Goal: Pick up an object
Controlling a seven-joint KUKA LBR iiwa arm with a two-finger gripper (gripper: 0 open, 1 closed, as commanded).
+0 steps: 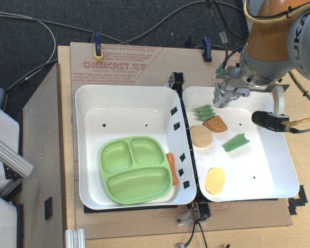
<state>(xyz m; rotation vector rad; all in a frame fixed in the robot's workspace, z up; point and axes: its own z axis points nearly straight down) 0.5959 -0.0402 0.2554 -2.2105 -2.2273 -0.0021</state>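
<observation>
The right bin (271, 182) holds a leafy green piece (203, 111), an orange-brown wedge (216, 124), a tan round disc (201, 136), a green block (234, 142) and a yellow oval (215, 180). My gripper (220, 102) hangs over the bin's far left part, just right of and above the leafy green piece. Nothing shows between its fingers. In the left bin (88, 138) lies a green divided plate (135, 169) with an orange carrot stick (171, 168) along its right edge.
A divider with black clips (182, 138) separates the two bins. Blue and yellow clamps (98, 45) hold the cardboard sheet (119, 63) at the back. Cables run across the dark floor behind.
</observation>
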